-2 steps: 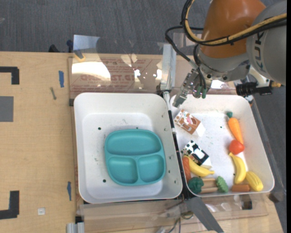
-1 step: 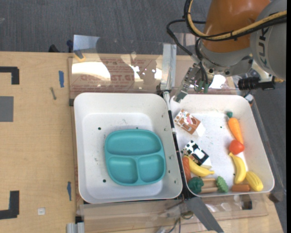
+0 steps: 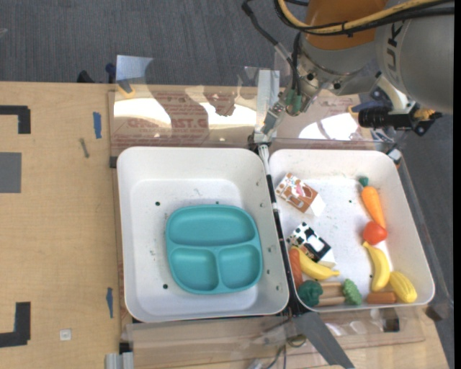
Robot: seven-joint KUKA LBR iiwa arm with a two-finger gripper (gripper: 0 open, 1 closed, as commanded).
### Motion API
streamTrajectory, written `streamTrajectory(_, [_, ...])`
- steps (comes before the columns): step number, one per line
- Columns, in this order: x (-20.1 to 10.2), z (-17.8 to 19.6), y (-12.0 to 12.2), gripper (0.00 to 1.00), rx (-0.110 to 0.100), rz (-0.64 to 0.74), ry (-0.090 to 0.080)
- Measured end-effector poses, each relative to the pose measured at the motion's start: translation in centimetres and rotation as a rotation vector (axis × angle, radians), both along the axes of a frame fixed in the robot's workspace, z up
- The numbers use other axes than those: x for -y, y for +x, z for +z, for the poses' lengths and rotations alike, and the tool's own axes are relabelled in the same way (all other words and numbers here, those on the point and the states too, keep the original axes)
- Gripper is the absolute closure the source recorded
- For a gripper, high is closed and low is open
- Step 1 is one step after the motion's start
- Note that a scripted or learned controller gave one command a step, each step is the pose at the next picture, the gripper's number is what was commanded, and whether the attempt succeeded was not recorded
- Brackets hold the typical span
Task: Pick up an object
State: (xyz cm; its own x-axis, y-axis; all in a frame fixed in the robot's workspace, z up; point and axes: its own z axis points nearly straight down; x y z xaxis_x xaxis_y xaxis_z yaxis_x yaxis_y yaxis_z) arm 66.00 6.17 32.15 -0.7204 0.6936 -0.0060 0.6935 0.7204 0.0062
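My gripper (image 3: 279, 114) hangs above the far rim between the two bins, near the back left corner of the right bin (image 3: 335, 164). Nothing shows in its grasp. That bin holds several toy foods: a carrot (image 3: 372, 204), a red tomato (image 3: 374, 232), a banana (image 3: 379, 265), a second banana (image 3: 315, 268), a brown and white packet (image 3: 297, 193), a black and white cube (image 3: 311, 241), two green broccoli pieces (image 3: 311, 291) and a sausage (image 3: 379, 296). All of them lie well in front of the gripper.
The left bin (image 3: 137, 216) holds a teal divided plate (image 3: 213, 247). A clear panel (image 3: 180, 115) stands behind the bins. The grey arm with its orange band (image 3: 338, 21) fills the top right. A cardboard surface (image 3: 50, 216) lies to the left.
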Motion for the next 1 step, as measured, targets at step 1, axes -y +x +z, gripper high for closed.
streamTrajectory(1, [-0.03, 1.16, 0.15, 1.00, 0.009, 0.002, -0.002])
